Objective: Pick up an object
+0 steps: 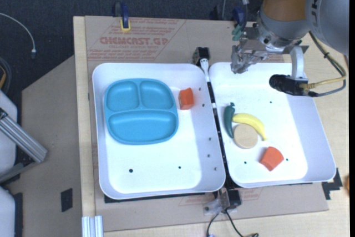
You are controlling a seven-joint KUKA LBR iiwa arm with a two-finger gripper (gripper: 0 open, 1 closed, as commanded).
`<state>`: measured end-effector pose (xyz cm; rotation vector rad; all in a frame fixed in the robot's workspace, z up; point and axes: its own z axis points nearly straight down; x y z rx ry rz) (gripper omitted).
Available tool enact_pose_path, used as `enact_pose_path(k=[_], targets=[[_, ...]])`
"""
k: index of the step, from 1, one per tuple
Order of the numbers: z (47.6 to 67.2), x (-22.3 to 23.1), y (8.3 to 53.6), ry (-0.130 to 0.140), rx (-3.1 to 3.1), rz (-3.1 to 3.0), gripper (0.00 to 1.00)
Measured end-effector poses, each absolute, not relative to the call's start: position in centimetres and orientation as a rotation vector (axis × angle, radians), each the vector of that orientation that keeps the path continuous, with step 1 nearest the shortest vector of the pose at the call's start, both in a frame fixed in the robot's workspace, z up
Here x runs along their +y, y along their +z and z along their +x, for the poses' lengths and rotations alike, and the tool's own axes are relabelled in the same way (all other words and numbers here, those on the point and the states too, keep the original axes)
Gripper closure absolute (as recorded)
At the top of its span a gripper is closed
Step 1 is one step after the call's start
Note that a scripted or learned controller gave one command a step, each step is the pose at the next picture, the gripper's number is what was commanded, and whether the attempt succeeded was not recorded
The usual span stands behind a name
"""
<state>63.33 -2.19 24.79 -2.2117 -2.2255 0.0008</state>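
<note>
tool (242, 65) over right bin (310, 119) rear | banana (250, 122), green pepper (228, 120) touching | blue plate (141, 110) left bin (102, 136)

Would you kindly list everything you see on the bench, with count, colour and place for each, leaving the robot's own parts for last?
white bins: 2, white, side by side on the bench
divided plate: 1, blue, left bin, towards its left
orange block: 1, orange, left bin, just right of the plate
green pepper: 1, dark green, right bin, near its left wall
banana: 1, yellow, right bin, beside the pepper
round disc: 1, beige, right bin, partly under the banana
red-orange block: 1, right bin, near its front
clamp: 1, blue and yellow, bench's back edge
arm: 1, grey with orange band, top right
tool: 1, grey metal, over the right bin's back edge
</note>
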Motion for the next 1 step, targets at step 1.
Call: enact_pose_path(k=[1], targets=[[64.19, 2.84, 23.32, 0.002, -2.225, -2.214, 1.00]])
